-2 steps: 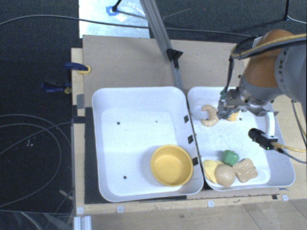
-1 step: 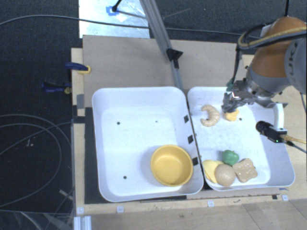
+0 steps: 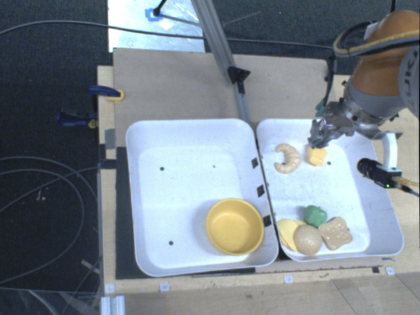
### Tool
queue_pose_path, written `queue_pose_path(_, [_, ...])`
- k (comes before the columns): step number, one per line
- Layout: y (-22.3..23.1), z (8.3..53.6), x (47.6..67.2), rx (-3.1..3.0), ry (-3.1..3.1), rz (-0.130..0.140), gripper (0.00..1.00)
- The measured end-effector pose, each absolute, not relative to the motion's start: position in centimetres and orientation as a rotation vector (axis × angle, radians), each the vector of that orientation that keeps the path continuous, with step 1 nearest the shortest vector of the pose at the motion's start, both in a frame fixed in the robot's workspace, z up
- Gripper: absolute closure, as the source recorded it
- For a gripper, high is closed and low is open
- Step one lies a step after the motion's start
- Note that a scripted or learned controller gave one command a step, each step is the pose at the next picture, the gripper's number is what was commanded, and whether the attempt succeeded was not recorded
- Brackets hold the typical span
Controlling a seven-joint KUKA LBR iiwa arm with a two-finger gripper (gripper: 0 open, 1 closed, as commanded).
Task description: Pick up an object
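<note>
From the camera above the counter (image 3: 177, 84), my tool (image 3: 319, 138) sits in the upper right of the frame, low over the far end of the right bin (image 3: 380, 209), its tip right at the small yellow block (image 3: 317, 156). That block looks like the piece I am going for. I cannot tell how my tool stands at its tip, nor whether it has hold of anything: the dark end blurs against the block's top edge, and the block appears to rest on the bin floor.

To do this step well, I would judge that I should centre over the block before committing, since it lies just below and slightly left of my tip in the picture. The croissant (image 3: 287, 158) lies just beside it to the left, so I should come straight down rather than sweep sideways and nudge it. The block is small and close to the bin's upper wall, so a shallow, squared approach matters; a glancing touch could push it against the wall.

Lower right in the frame, the green pepper (image 3: 315, 214), the toast slice (image 3: 335, 233), the round potato-like piece (image 3: 307, 239) and a yellow piece (image 3: 287, 229) huddle together, well apart from my work. The yellow bowl (image 3: 234, 226) rests in the left bin (image 3: 151, 176).
</note>
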State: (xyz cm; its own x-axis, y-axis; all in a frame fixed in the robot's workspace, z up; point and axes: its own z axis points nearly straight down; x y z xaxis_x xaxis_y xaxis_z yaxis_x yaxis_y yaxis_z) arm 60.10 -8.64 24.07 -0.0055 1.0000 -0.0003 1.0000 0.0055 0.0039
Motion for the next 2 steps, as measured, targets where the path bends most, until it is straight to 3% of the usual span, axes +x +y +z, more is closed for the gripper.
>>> queue_pose_path(2, [2.5,22.0,58.4,2.210,2.235,0.002,1.00])
